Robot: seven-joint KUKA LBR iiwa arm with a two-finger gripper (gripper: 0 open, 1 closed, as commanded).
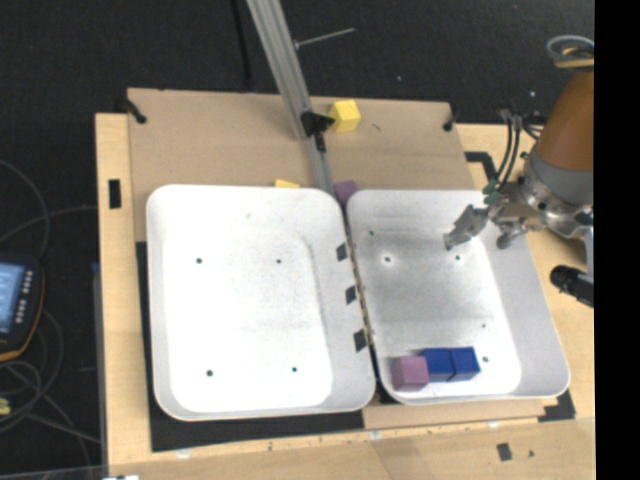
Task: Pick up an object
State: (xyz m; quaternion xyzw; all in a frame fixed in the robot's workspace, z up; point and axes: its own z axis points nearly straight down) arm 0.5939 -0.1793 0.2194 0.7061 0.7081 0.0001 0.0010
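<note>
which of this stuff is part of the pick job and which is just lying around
Part of the job:
gripper, above the right bin
purple block in that bin
blue blocks beside it

Just lying about:
left bin
yellow block on the bench
handheld screen
cables

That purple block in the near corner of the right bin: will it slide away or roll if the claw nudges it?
The purple block looks flat-sided, so it should slide, not roll. It sits against the blue block and near the right bin wall, so it would probably jam rather than escape. It is likely stiff and light.
</note>
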